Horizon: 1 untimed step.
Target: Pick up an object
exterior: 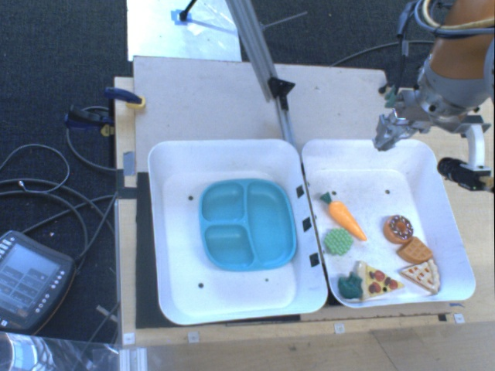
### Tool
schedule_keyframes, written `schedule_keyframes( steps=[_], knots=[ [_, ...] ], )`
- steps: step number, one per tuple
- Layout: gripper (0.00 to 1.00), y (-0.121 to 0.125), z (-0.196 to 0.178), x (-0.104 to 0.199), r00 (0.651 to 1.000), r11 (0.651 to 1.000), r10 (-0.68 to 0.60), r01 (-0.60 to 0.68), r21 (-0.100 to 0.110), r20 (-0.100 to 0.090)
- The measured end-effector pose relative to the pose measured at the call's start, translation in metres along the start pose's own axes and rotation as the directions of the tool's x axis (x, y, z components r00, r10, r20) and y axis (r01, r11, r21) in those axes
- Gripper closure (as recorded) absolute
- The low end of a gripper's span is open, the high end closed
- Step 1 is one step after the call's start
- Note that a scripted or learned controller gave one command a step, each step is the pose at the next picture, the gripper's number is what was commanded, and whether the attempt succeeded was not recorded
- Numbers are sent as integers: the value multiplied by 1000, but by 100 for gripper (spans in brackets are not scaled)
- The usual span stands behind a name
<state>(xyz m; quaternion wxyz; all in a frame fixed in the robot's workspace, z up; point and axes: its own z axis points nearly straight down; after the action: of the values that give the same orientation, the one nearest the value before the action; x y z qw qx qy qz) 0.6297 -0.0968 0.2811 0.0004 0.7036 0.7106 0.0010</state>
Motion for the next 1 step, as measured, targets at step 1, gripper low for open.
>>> schedule_keyframes(
  steps=[1],
  knots=[
    [100, 15, 3, 55, 1000, 1000, -1, 1, -1, -1]
  ],
)
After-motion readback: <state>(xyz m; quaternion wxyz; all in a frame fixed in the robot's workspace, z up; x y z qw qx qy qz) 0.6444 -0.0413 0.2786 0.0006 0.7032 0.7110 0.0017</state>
